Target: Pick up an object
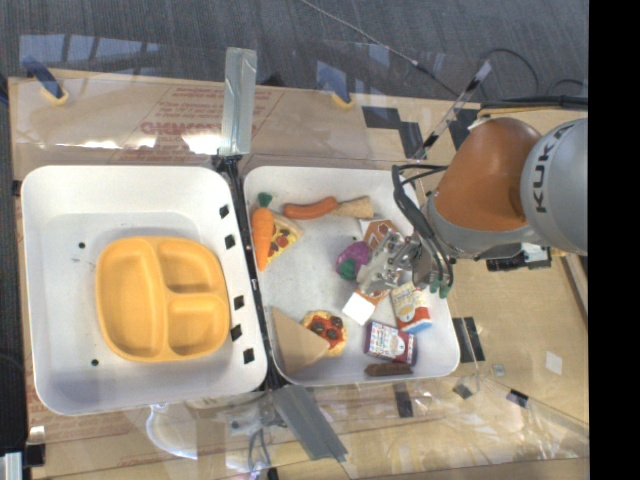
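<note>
Arm [500, 183] reached in from the right of the frame, wrist over the right bin [300, 183]. Hand [400, 263] sat low in that bin's right-centre part, among the toys. Whether it was open or closed could not be told; metal parts blurred into the clutter beneath, and no item was seen gripped.

Right bin contents: carrot [262, 233] at the left wall, lying on a pizza slice [283, 238]; sausage [310, 208] near the top edge, with a tan piece [355, 207] just beside its right end; purple item [351, 258] left of the hand; white card [358, 308] below the hand; small carton [411, 306] at lower right of the hand; dark red box [388, 342] near the bottom wall; second pizza slice [308, 334] at lower left; brown stick [386, 370] along the bottom wall.

Left bin [50, 208] held a yellow tray [160, 296] with three compartments, lying flat in the middle.

Both bins stood side by side on the desk [520, 358], touching along a taped seam.
</note>
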